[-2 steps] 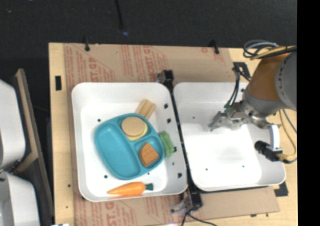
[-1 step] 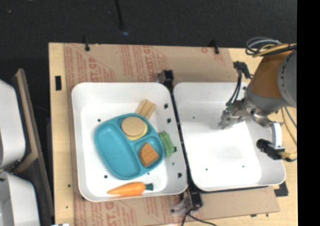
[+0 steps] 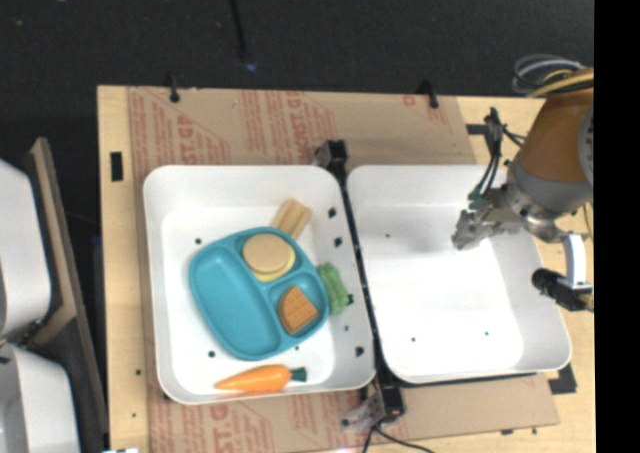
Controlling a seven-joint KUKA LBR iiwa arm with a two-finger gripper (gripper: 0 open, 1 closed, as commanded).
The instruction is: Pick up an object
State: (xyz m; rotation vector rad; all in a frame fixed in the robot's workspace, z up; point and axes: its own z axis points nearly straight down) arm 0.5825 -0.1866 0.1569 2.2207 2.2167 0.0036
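Observation:
The left bin point(image 3: 170, 211) holds a blue divided plate point(image 3: 235, 306) bearing a round tan biscuit point(image 3: 269, 254) and a brown waffle piece point(image 3: 298, 310). A tan wooden block point(image 3: 293, 215) pokes out behind the plate, a green piece point(image 3: 333, 288) lies at its right edge, and an orange carrot point(image 3: 258, 378) rests near the bin's front wall. My gripper point(image 3: 470, 229) hangs over the upper part of the right bin point(image 3: 450, 341), well away from all these objects. Nothing shows between its fingers.
The grey arm with its orange band point(image 3: 555, 146) comes in from the right over the right bin's far corner. The two bins touch along a central divider point(image 3: 352, 261). Brown cardboard point(image 3: 280, 121) covers the bench behind them.

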